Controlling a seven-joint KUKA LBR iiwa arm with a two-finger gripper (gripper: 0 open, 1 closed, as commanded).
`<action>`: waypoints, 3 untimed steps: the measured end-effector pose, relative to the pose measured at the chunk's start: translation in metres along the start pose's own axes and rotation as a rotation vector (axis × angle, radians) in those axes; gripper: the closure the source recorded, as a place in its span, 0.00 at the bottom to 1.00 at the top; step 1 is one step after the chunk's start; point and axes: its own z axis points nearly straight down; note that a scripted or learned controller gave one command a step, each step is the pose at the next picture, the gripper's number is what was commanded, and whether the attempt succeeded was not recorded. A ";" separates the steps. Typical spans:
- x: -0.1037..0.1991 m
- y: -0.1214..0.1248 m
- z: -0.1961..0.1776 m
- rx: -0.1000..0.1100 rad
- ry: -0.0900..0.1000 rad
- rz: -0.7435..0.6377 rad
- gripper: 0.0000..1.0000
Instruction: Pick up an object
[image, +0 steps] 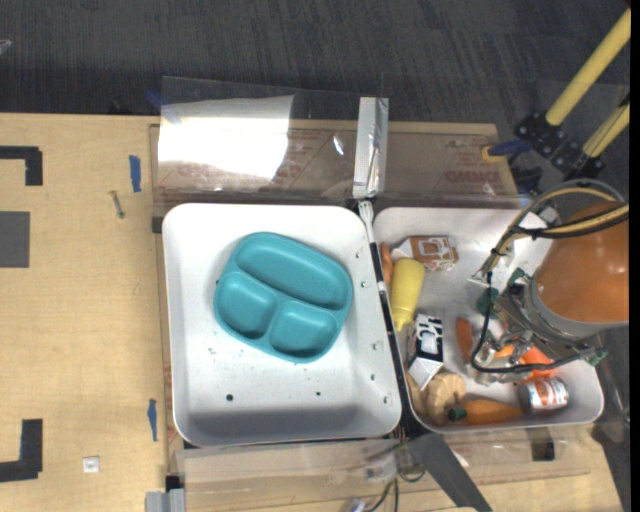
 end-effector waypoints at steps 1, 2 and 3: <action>-0.050 0.011 -0.141 -0.012 0.014 0.001 1.00; -0.048 0.012 -0.136 -0.020 0.020 0.003 0.00; -0.005 -0.013 0.009 -0.020 0.020 -0.024 0.00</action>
